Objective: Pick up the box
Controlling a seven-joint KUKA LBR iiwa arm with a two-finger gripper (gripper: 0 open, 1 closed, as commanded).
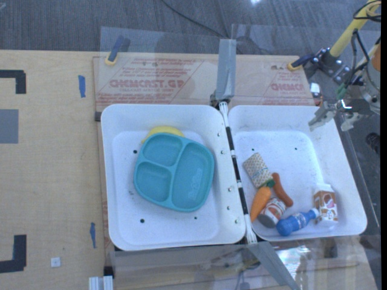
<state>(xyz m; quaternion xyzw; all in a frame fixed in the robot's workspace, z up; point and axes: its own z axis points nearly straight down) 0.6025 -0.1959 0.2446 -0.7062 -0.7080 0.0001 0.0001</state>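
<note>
Bottle (297,222) and box (326,203) line the right bin's (302,125) near rim; the gripper (335,115), fingers apart, hovers at the box's twelve o'clock.

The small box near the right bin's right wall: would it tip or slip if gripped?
The small box looks like a carton, probably light and easily dented. It lies close to the right bin's sloped wall, so a push might wedge it. The blue bottle beside it could roll against it.

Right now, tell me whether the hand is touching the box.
Apart. The camera view shows the hand at the right bin's far right corner, while the box sits by the near right rim, with bare white floor between them.
</note>
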